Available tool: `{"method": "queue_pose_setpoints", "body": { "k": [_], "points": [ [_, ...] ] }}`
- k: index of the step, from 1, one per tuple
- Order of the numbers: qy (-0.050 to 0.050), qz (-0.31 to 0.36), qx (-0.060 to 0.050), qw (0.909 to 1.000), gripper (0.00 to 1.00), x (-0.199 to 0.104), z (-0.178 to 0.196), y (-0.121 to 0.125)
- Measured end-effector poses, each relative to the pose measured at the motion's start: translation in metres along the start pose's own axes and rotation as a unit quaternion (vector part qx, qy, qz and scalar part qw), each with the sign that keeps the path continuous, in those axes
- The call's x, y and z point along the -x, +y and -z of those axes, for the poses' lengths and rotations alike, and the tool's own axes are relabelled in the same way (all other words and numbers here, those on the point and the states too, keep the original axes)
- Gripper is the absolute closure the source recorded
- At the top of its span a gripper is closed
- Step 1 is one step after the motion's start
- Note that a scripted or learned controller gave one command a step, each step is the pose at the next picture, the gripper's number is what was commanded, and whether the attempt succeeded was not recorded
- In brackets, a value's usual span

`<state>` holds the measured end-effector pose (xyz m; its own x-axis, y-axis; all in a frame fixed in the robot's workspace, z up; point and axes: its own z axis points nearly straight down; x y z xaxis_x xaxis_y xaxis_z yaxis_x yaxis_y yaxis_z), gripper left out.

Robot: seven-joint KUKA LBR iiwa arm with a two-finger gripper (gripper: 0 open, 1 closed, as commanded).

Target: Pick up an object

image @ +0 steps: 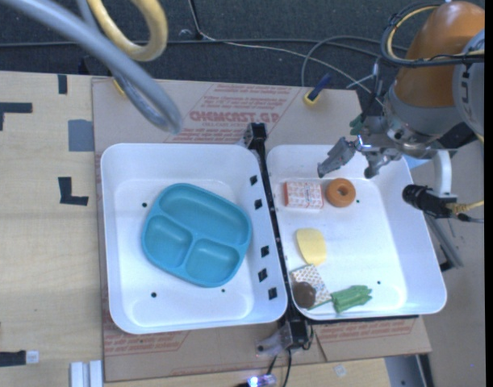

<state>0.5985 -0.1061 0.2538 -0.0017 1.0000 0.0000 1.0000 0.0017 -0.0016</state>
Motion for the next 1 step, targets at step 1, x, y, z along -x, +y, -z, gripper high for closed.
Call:
{"method": "queue_pose_setpoints", "body": {
  "k": [1],
  "points": [
    [0.0,-0.001,-0.003,1.0,0.0,0.0076,-0.0598,-0.0054]
  ]
}}
